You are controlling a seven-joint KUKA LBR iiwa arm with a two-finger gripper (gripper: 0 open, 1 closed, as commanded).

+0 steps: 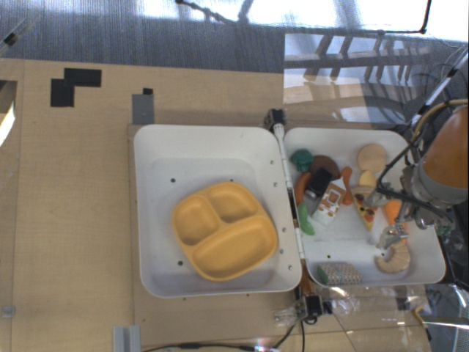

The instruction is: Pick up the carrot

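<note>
Two white bins sit side by side; the left bin (146, 218) holds a yellow divided plate (224, 230), and the right bin (432, 270) holds a scatter of toy food. The carrot (393, 211) looks to be the short orange wedge at about 3 o'clock in the right bin, just beside the pizza slice (365, 210) and above the croissant (393, 257). That reading is a judgement: another orange piece (302, 188) lies at 9 o'clock against the bin wall, next to the green piece (301, 157).

The arm reaches in from 3 o'clock, its orange band over the bin's right rim. The gripper (392, 235) hangs just below the wedge, at its 6 o'clock, between it and the croissant. Whether its jaws are parted or closed cannot be told here, and nothing is seen between them, so no grasp can be claimed.

As toy food, the carrot is probably light, stiff and smooth plastic, not fragile but liable to slip or skid along the bin floor when nudged. Its taper means a pinch near the tip could squeeze it out. The better hold is likely across the thicker middle, with the jaws set square to its long axis and clear of the pizza slice and croissant.
</note>
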